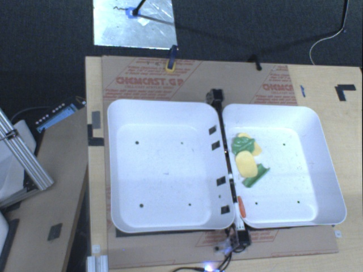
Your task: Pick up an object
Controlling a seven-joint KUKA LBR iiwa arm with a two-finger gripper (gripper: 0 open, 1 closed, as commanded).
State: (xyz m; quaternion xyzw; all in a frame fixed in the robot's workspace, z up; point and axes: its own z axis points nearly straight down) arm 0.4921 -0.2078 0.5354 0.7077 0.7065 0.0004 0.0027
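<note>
In the right bin (317, 152) a small cluster of objects lies close to its left wall. A yellow oval piece (246, 164) sits in the middle of the cluster. A green leafy piece (243, 144) lies just above it, overlapping a smaller yellow piece (256, 148). A green strip (257, 175) pokes out below and to the right of the oval. A small orange-red object (241, 207) lies near the bin's front left corner, by the divider.
The left bin (164, 166) stands beside the right one, joined along a black clipped seam (224, 163). Both rest on a brown board (153, 78). A metal frame (22, 157) stands at the left edge. A shiny plate (134, 16) lies beyond the bench.
</note>
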